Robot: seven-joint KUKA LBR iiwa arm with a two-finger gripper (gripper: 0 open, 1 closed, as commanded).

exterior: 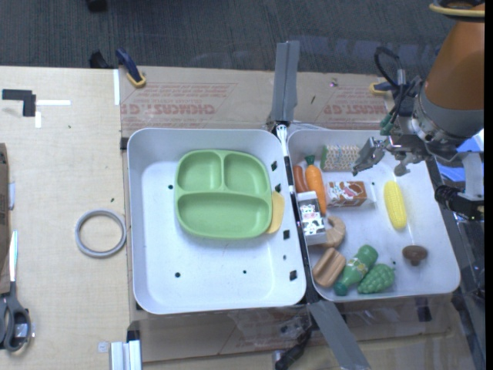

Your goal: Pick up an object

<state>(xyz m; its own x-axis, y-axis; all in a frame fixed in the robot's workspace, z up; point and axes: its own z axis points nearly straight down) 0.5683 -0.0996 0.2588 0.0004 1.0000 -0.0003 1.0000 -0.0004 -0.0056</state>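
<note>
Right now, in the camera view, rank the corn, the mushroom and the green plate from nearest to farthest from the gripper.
1. Corn: right bin, just below the gripper.
2. Mushroom: right bin, near its front right corner.
3. Green plate: left bin, across the divider.

**Toy foods lying loose in the right bin**

The right bin [443, 280] holds a scatter of toy foods. A yellow corn cob [395, 204] lies lengthwise near the right side. An orange carrot [315, 185] lies by the left wall, beside a small red and white carton [347, 193] on its side. A printed white box [310, 217] lies just below the carrot. Toward the front are a hot dog bun [330, 266], a green bottle [356, 270], a bumpy green vegetable [378, 278] and a brown mushroom [415, 254].
</note>
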